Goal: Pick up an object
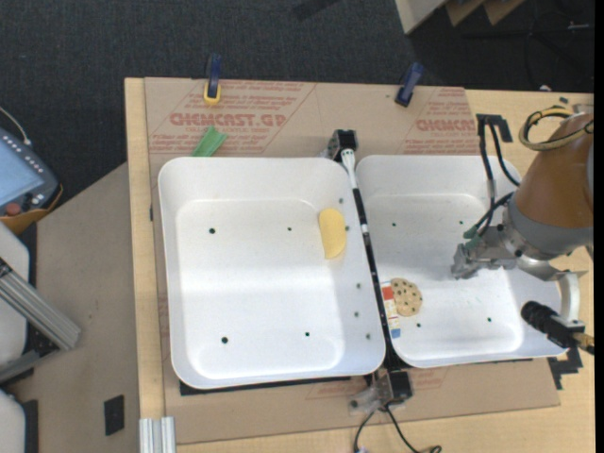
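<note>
Gripper (464,262) low in right bin (444,192), your grip state unreadable from here. Cookie (406,296) lies just left, nearer you, hard against left wall. Risk: you descend off-target, pinch air, or clip wall.

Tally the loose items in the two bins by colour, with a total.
Yellow: 1, the yellow piece in the left bin.
Tan with dark spots: 1, the cookie-like disc in the right bin.
Total: 2

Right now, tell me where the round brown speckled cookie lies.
The round brown speckled cookie lies in the right white bin, near its left wall, left of and below the gripper.
</note>
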